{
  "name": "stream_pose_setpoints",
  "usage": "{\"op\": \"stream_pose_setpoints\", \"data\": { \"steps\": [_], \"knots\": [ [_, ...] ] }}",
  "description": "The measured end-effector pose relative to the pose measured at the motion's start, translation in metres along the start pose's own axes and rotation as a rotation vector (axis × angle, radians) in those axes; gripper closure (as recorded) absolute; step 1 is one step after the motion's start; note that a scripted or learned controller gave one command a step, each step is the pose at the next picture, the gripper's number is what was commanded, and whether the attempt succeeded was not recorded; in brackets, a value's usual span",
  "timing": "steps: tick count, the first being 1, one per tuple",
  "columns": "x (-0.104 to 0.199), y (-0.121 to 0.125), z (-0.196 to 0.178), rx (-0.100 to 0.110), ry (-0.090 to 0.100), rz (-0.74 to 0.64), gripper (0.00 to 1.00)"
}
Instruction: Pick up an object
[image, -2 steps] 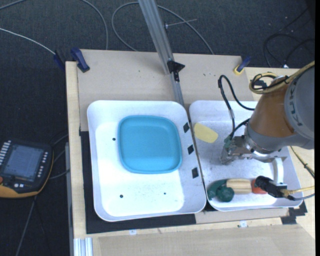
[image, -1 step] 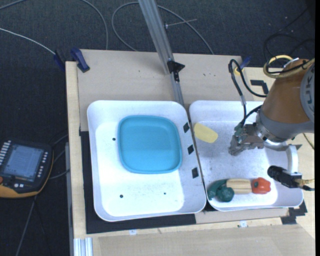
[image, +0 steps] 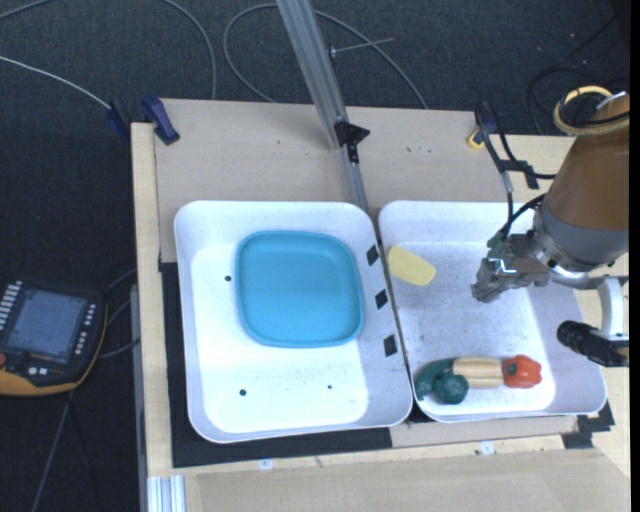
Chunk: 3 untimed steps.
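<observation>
Two white bins sit side by side on the worktop (image: 270, 150); left bin (image: 200, 330) holds a blue tray (image: 300, 288), right bin (image: 480, 225) holds the candidates. Yellow piece (image: 411, 266) lies near the right bin's upper left, just beside the divider. Along the near wall lies a row: green lump (image: 443, 384), tan piece (image: 479, 371), red piece (image: 521, 372), touching or nearly so, can't tell exactly. Gripper (image: 493, 283) hangs over the bare middle of the right bin, between the yellow piece and the row, apart from all of them. Finger state: cannot tell, too small and dark at this slant; nothing visible in the gripper. Judgement: no grasp made yet, target not obvious. Risks: straight down from here likely lands on bare bin floor and closes on nothing. Going for the row, the pieces sit tight together and close to the wall, so the gripper could jam against the wall, nudge a neighbour, or pinch two at once. Yellow piece looks flat and low, may slip out or get pushed toward the divider.
</observation>
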<state>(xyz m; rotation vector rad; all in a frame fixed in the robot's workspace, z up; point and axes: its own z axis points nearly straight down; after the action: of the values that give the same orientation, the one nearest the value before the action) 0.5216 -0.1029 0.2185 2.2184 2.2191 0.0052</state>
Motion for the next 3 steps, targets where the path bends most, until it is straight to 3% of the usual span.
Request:
{"op": "stream_pose_setpoints", "data": {
  "steps": [1,3],
  "knots": [
    [0.0,0.001,-0.021,0.003,0.0,0.0,1.0],
    [0.109,0.002,-0.003,0.005,0.001,-0.005,1.0]
  ]
}}
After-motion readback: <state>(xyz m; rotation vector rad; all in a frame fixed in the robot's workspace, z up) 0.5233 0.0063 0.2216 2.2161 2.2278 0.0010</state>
